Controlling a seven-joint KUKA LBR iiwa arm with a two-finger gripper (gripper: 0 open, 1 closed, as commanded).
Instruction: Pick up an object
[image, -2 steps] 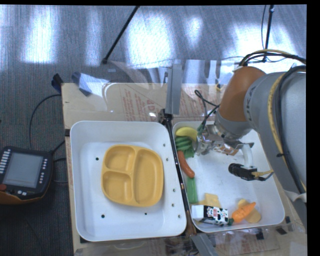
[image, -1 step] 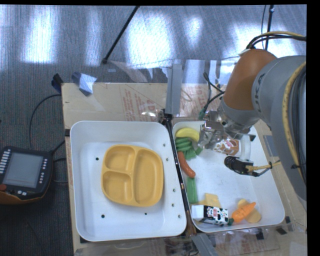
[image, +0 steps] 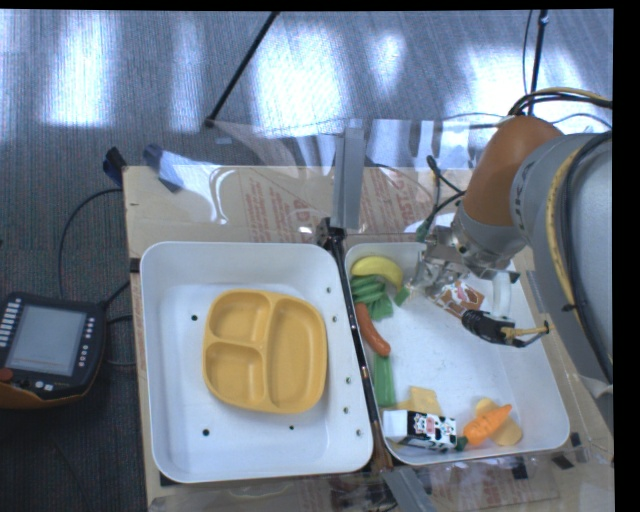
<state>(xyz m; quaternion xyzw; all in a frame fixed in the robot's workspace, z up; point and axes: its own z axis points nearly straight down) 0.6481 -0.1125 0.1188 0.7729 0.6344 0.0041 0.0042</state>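
A: Fingertips first. The gripper (image: 432, 272) is seen low in the right bin (image: 545, 380), at its upper part. How far the fingers are parted cannot be told; they are blurred against the wrist hardware. Nothing is seen held between them.

B: Agreed, no grasp is logged. What lies nearest?

A: A green bean-like toy (image: 369, 290) is placed just to the left of the tips, with a yellow banana-like piece (image: 378, 268) touching it above. A small red-and-white packet (image: 462, 296) is seen just right of the tips, beside a black-and-yellow fitting on the arm. Which of these is targeted cannot be told.

B: Further out?

A: An orange sausage-shaped toy (image: 375, 332) is lying along the bin's left wall, then a green strip (image: 383, 378) below it. At the bottom edge a cow-print carton (image: 432, 428), a yellow wedge (image: 424, 400) and a toy carrot (image: 487, 424) are found. The left bin (image: 170, 270) is occupied by a yellow divided tray (image: 266, 350). A tablet-like controller (image: 48, 342) is lying off the bench at far left.

B: Step?

A: It is judged as the reach-and-descend stage; the pick is not yet made.

B: Next move?

A: The tips would need to be centred over one piece, closed on it, then lifted straight. A clustered grab of bean and banana together is a risk.
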